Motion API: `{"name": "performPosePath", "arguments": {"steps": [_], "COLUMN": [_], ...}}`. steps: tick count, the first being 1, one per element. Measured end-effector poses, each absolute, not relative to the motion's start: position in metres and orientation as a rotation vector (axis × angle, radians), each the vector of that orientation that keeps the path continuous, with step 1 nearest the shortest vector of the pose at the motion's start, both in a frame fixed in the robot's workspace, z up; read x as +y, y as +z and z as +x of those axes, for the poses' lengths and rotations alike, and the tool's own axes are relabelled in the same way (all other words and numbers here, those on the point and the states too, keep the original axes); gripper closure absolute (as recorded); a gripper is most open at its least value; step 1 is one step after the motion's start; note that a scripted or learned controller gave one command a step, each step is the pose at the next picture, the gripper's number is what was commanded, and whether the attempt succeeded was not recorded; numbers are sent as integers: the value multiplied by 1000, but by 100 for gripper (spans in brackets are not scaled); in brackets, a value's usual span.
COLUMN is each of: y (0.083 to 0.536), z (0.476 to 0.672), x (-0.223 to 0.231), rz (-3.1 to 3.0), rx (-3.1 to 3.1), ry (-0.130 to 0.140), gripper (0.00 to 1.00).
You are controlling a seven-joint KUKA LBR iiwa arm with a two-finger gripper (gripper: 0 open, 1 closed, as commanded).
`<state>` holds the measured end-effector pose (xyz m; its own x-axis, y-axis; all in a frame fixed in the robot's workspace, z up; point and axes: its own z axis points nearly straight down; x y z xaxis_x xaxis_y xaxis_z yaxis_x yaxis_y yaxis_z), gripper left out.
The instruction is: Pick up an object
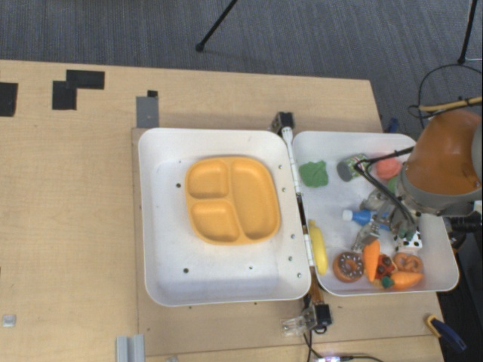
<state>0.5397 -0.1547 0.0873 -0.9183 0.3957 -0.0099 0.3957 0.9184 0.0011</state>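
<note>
Reaching in from the right, the gripper (375, 228) hangs over the right bin (332, 148), its grip state impossible to tell, just above toy food including a carrot (371, 259), a donut (349, 266) and a banana (319, 249), while an orange divided plate (230, 200) sits in the left bin (162, 225).

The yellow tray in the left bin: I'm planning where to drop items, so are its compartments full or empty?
Empty: the yellow tray shows three bare compartments in the left bin.
</note>
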Motion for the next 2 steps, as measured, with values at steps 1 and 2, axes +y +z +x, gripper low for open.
{"name": "performPosePath", "arguments": {"steps": [1, 2], "y": [88, 88], "z": [498, 493], "x": [-99, -86], "rz": [606, 1131], "rx": [3070, 2918], "ry": [3, 3], "gripper": [0, 0]}}
